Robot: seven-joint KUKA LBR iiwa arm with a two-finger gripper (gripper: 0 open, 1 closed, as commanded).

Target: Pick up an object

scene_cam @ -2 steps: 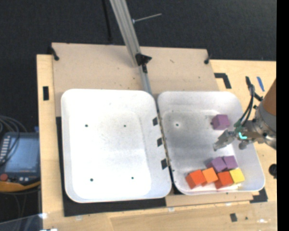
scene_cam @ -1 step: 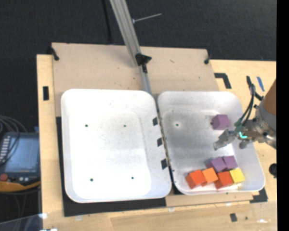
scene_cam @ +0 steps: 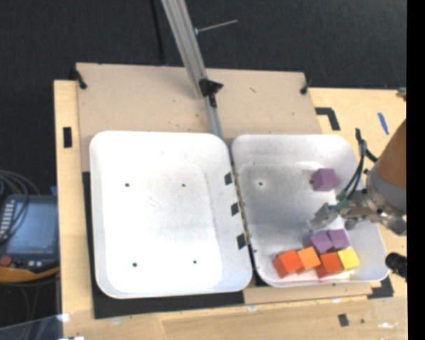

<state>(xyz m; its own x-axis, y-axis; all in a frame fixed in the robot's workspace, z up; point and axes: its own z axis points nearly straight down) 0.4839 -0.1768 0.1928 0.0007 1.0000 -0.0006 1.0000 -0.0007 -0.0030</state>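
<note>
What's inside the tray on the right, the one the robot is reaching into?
The right tray holds a lone purple block and, near its front edge, a cluster of purple, orange, red and yellow blocks. The hand hangs over it, covering some tray floor beneath.

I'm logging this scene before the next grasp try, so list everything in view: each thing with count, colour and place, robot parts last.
purple block: 1, purple, alone in the right bin's upper part.
purple blocks: 2, purple, near the right bin's lower right corner.
orange blocks: 3, orange to red-orange, along the right bin's near edge.
yellow block: 1, yellow, right end of that cluster.
right bin: 1, white.
left bin: 1, white, left of it.
pendant: 1, dark with orange, far left.
metal rail: 1, silver, top centre.
gripper: 1, grey, above the cluster.
</note>
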